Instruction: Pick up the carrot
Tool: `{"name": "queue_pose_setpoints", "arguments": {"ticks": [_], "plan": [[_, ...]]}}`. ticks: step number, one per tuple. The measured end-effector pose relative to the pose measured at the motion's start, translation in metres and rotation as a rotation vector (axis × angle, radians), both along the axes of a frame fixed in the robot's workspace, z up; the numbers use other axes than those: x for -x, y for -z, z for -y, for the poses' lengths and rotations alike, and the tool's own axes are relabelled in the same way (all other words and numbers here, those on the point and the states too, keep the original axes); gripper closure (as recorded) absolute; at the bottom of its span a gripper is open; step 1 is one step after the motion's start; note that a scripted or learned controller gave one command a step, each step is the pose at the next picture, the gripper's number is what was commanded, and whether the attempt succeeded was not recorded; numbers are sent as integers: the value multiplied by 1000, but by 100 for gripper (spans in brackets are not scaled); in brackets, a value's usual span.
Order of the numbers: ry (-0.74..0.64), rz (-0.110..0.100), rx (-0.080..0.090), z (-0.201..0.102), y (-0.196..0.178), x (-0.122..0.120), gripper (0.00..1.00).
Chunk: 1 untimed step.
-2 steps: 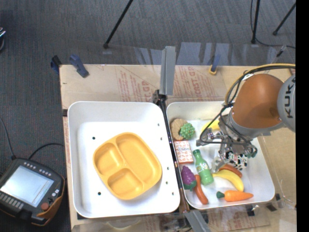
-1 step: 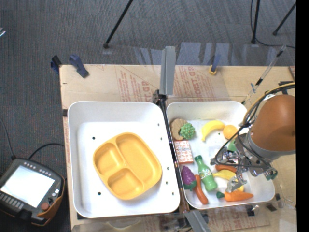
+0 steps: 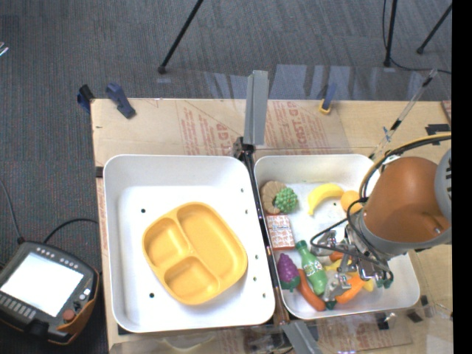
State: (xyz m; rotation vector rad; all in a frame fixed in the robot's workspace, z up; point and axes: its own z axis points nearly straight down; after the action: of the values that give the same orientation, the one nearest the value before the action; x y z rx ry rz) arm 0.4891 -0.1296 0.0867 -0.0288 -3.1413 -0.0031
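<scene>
From above, we see the gripper (image 3: 352, 277) low in the right bin (image 3: 391, 169), its fingers hidden, so we cannot tell their spread. The carrot (image 3: 312, 298) lies just beside it, touching the green bottle (image 3: 313, 269).

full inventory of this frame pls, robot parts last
Bins: 2, white, side by side on the bench.
Divided plate: 1, yellow, three compartments, in the left bin.
Banana: 1, yellow, right bin, far side.
Green bumpy toy: 1, green, right bin, far left corner, against a brown round item.
Small box: 1, red and white, right bin, left side.
Bottle: 1, green, right bin, middle.
Eggplant: 1, purple, left of the bottle.
Carrot: 1, orange, near edge of the right bin, below the bottle.
Teach pendant: 1, black and orange, on the floor at lower left.
Arm: 1, orange band, over the right bin.
Gripper: 1, among the toys, right of the bottle.
</scene>
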Motion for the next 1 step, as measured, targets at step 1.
{"name": "queue_pose_setpoints", "arguments": {"ticks": [1], "plan": [[-2,4,4,1,-11,-1,100]]}}
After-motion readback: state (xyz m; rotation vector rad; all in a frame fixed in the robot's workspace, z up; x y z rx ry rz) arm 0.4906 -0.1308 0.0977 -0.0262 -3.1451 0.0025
